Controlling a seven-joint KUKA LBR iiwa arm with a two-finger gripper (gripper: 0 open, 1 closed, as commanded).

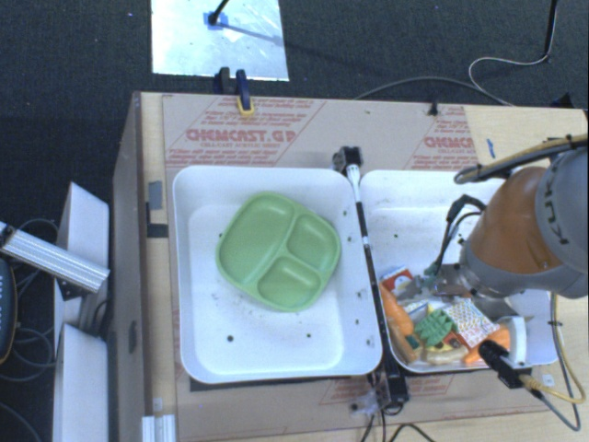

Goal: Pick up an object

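Your arm (520, 233) comes in from the right and hangs low over the right bin (414, 205), its orange band facing the camera. The gripper (440, 285) sits right above the toy pile (433, 325) (a carrot, a green block and a patterned card in the near corner); whether it is open or shut you cannot tell. The green tray (279, 250) lies in the left bin (207, 353) on the worktop (276, 132).

Green tray (279, 250), white bins (207, 357), orange carrot (398, 315)

Bench surroundings, seen from above.
A shiny metal sheet (219, 24) lies on dark carpet (64, 72) beyond the bench's far edge.
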